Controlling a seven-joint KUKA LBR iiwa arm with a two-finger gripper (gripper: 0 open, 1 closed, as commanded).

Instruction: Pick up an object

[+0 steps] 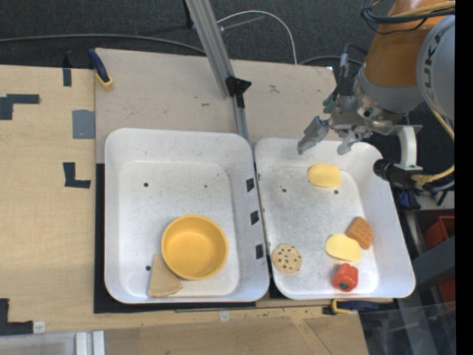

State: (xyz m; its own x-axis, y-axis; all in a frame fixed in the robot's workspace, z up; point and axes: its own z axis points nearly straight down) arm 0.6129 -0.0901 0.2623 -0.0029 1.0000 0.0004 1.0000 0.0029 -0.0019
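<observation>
My gripper (327, 143) hangs open above the far end of the right bin (295, 220), its two grey fingers spread apart with nothing between them. Just below and in front of it lies a pale yellow oval piece (324, 175). Further toward the near end of the same bin are a second yellow piece (343, 248), an orange-brown waffle-like piece (361, 232), a red tomato-like object (345, 277) and a round cookie (287, 258).
The left bin (133, 161) holds a yellow bowl (194, 246) with a tan wedge (162, 282) tucked beside it. A slanted metal post (214, 39) rises behind the bins, near their shared edge. Cables run across the dark floor at the back.
</observation>
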